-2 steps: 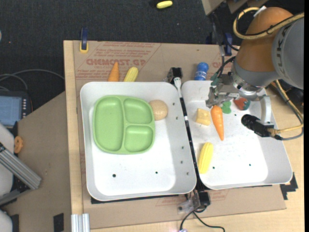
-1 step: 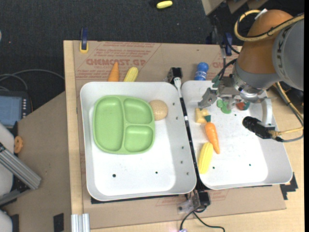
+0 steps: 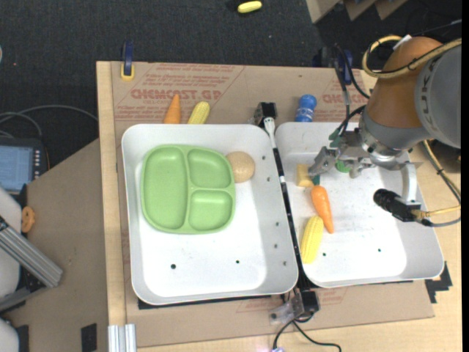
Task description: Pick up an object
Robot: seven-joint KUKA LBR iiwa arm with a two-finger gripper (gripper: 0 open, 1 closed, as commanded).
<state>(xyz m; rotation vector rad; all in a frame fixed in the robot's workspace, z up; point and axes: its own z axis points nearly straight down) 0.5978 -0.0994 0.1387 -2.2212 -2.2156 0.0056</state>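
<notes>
Your grey two-finger gripper (image 3: 320, 169) sits low in the right shallow white plastic bin (image 3: 381, 262), near its upper left corner. You can't tell how wide the fingers stand or whether anything is between them; the metal there is too cluttered to read.

Candidate targets: a small pale yellow block (image 3: 304, 174) lies just beside the fingertips, on their left. An orange plastic carrot (image 3: 322, 207) lies just below the gripper, and a yellow plastic corn cob (image 3: 311, 239) is further down, touching or nearly touching the carrot's lower end.

Risks, as a judgement:
- The yellow block is close to the bin's left wall; closing there could pin it against the wall or flick it out.
- Carrot and corn lie almost end to end, so a grasp low on the carrot may nudge the corn.
- Carrot is tapered and smooth-looking; it could squirt out of a pinch near the tip.
- The black cable stub (image 3: 393, 204) to the gripper's right hangs over the bin and could snag on a sweep.

Room: open bin floor lies to the lower right of the gripper. The left wall and the divider between the bins are tight on the gripper's left. Beyond that, the left white bin (image 3: 212, 270) holds a green three-compartment plastic tray (image 3: 187, 189) and a round beige ball (image 3: 240, 166), well apart from the gripper.
</notes>
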